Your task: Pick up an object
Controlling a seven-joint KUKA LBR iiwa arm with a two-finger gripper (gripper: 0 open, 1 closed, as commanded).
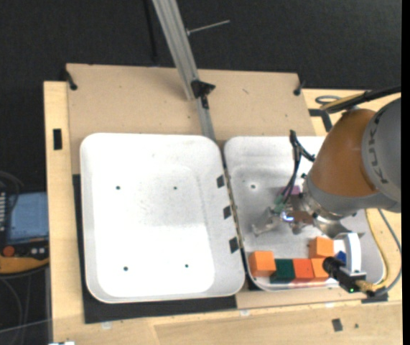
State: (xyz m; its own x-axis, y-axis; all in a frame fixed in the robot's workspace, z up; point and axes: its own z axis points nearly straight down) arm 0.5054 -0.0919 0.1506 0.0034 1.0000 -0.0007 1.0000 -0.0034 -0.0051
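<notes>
So the arm is reaching in over the right bin, with the gripper hanging low near the middle of it — honestly can't tell from here what state it's in, too blurry and dark. Nothing visibly caught in it. The blocks are all bunched along the bin's near edge: an orange block, a dark green block right beside it, another orange one and a fourth orange block. From the gripper that row sits around 5 to 6 o'clock, running 3-to-9 — I'd guess the nearest is the first orange block. The left bin isn't in play.
</notes>
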